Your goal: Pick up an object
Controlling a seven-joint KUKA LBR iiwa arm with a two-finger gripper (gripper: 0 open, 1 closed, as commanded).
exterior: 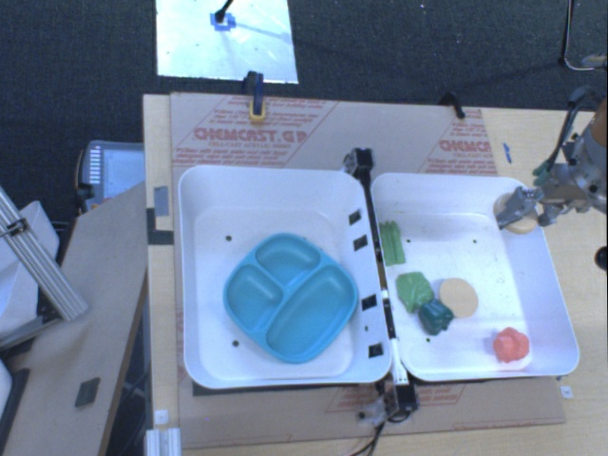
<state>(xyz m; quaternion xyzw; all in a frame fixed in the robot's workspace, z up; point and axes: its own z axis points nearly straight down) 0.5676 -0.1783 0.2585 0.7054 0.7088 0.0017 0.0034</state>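
Note:
My gripper (532, 207) hovers over the far right rim of the right bin (475, 224), its two fingers standing apart. A tan round piece (521, 223) peeks out just below the left finger (513, 200); I cannot see it clamped between the fingers. Lying loose in the right bin are a long green piece (391, 242), a green block (413, 290), a dark teal object (435, 316), a beige disc (459, 297) and a red object (511, 345). The left bin (214, 207) holds a blue divided plate (290, 297).
Both bins rest on a cardboard sheet (285, 131) atop the wooden bench. A black clip strip (366, 245) runs along the divider between the bins. A yellow clamp (256, 98) stands at the back edge.

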